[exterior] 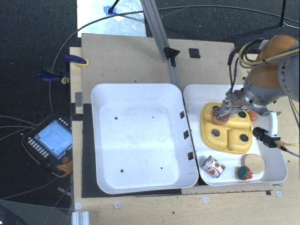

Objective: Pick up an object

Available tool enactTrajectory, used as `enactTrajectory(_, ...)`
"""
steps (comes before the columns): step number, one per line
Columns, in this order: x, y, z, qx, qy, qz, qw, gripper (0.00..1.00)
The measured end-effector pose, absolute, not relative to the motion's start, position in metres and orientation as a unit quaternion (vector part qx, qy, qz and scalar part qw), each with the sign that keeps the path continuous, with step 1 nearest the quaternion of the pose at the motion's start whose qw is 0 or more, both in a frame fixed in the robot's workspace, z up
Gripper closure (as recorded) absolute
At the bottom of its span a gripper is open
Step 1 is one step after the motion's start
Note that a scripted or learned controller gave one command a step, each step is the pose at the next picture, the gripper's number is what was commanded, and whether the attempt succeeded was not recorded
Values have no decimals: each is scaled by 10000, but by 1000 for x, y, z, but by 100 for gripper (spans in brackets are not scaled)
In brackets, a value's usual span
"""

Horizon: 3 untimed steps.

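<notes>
On the brown board counter (140, 55) the left white bin (138, 135) is smooth, shallow plastic. The right bin (281, 170) holds a glossy yellow moulded toy (227, 135), a small printed can (213, 166), a green ball (243, 173) and a tan disc (254, 162). The gripper (224, 110) sits over the toy's top-left corner; whether its fingers are spread or closed on anything I cannot tell.

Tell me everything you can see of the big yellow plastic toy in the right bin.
The big yellow plastic toy is a rounded, lumpy slab, glossy like moulded plastic, with dark round spots on its top. It lies flat in the right white bin, near the middle, towards the back. The gripper is down at its back left corner, by a small reddish ring-shaped piece there.
</notes>
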State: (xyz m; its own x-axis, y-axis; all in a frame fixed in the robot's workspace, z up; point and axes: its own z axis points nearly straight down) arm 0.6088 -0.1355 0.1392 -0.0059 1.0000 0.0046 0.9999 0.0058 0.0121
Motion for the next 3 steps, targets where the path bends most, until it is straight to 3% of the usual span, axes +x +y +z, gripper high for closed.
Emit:
enactTrajectory(2, 619, -127, 230, 7048, 7094, 23, 30, 100)
enactTrajectory(3, 614, -128, 293, 7050, 7092, 26, 36, 100)
